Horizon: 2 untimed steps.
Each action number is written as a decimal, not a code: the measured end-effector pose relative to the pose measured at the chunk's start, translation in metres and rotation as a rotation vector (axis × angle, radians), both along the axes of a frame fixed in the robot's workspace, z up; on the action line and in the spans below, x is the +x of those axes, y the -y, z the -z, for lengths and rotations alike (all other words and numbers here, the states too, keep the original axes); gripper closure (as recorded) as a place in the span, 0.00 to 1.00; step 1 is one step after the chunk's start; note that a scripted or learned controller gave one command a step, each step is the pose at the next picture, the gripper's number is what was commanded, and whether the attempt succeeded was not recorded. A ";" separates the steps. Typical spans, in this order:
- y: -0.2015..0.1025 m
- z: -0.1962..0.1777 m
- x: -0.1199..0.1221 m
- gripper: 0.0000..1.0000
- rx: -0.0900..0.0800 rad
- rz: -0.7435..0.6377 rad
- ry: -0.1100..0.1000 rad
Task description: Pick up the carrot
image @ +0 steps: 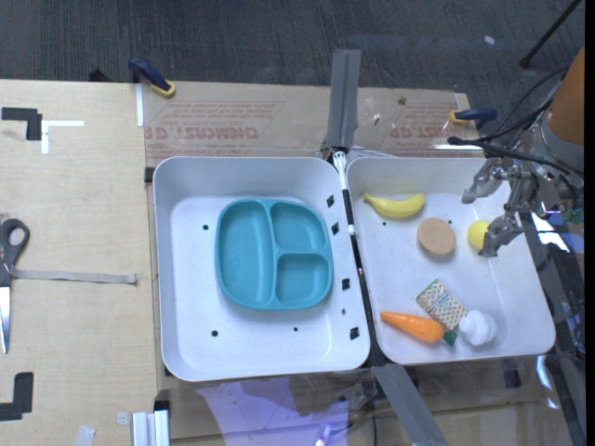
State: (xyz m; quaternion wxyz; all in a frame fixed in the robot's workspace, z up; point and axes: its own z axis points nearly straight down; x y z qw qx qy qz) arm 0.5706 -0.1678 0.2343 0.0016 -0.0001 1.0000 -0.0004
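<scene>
The orange carrot (412, 325) lies near the front edge of the right bin (521, 342), its green end pointing right. My gripper (481, 218) hovers over the bin's far right side, well behind and to the right of the carrot. Its fingers (475, 186) are spread open with nothing between them. A small yellow fruit (476, 234) sits right beside the lower finger.
In the right bin there are also a banana (394, 204), a tan round disc (436, 237), a patterned packet (441, 305) touching the carrot, and a white object (477, 327). The left bin (177, 277) holds a teal divided plate (275, 254). Scissors (9, 249) lie far left.
</scene>
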 end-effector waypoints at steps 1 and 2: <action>-0.051 0.103 -0.029 0.00 0.001 0.158 -0.001; -0.066 0.123 -0.079 0.00 0.001 0.363 0.000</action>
